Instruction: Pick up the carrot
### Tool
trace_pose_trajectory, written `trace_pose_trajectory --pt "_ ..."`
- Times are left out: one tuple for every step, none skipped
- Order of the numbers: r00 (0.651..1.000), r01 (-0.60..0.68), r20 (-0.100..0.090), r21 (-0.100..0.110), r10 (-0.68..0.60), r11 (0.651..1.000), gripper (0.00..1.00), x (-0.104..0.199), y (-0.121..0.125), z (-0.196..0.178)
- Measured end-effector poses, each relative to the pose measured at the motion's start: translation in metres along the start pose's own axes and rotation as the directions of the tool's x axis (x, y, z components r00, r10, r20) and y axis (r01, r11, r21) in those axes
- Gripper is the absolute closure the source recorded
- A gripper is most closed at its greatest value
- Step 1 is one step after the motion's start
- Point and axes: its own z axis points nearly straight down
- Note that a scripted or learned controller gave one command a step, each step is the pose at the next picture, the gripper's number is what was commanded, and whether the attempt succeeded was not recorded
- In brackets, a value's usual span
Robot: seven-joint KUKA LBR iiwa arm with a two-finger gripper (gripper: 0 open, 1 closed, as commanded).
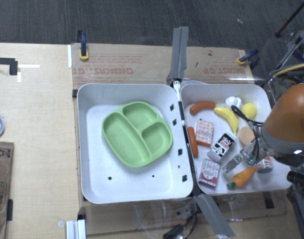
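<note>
The jaws [240,159] hung low in the right-hand bin [261,89], and whether they were released or clenched could not be told from the camera view. The carrot [243,176] lay just below and slightly right of the jaws, at the bin's near edge, leaf end pointing left. A small carton [209,172] sat left of the jaws, a banana [227,117] beyond them.

Even, fairly bright overhead light; the white bins [87,148] glare slightly, shadows are soft and short. Focus is mildly soft throughout, with grain in the dark upper frame.
</note>
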Motion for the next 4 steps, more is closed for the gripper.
trace_pose_trajectory --pt "0.978 -0.21 -0.021 -0.008 0.21 0.978 0.0 -0.025 -0.016 -0.001" --pt "0.976 -0.216 0.001 -0.001 0.216 0.976 0.0 -0.039 -0.03 -0.068" --pt "0.999 -0.033 0.005 -0.002 0.033 0.999 0.0 -0.033 0.05 -0.011" --pt "0.999 -0.033 0.003 -0.001 0.033 0.999 0.0 -0.033 0.049 -0.01"
